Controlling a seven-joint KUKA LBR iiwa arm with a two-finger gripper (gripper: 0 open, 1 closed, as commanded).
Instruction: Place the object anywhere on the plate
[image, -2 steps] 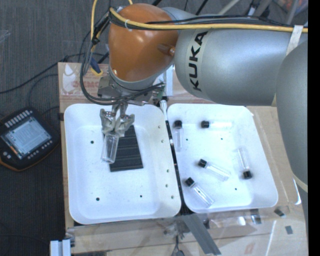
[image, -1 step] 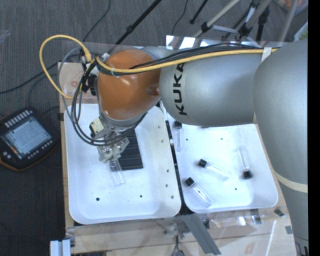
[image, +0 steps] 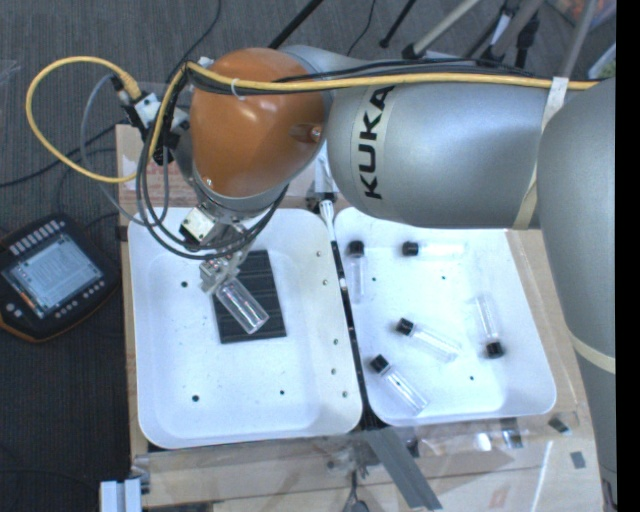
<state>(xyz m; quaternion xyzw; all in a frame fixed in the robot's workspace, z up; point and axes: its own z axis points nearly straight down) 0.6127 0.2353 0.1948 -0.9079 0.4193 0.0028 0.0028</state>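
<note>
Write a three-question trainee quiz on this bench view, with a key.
1. True or false: the clear vial under the gripper lies over the dark plate.
2. Which bin holds the plate? A) left bin B) right bin
3. How many black-capped vials lie in the right bin?

Key: 1 true; 2 A; 3 five, such as one near the bin's middle.

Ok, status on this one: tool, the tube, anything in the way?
Tool over the left bin, at the black plate. Clear tube lying on the plate just below it. Five more tubes in the right bin. Nothing in the way.
</note>
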